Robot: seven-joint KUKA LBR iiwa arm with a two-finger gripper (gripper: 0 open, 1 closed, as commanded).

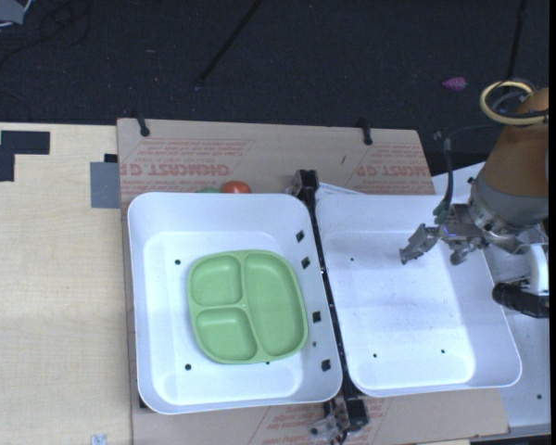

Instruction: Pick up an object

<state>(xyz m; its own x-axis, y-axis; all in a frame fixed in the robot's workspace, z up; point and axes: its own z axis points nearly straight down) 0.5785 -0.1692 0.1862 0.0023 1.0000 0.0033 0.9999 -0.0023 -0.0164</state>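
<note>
A light green plate (247,305) with three compartments lies flat in the left bin (157,248). My gripper (435,251) hangs over the upper right part of the right bin (417,341), well to the right of the plate. Its fingers are spread open, with nothing between them. The grey arm with its orange band (519,156) comes in from the right edge.
A small red object (234,188) sits just behind the left bin's far wall, on the cardboard sheet (259,160) under the bins. A black clip strip (320,286) joins the two bins. A pale wooden bench top (46,295) extends to the left.
</note>
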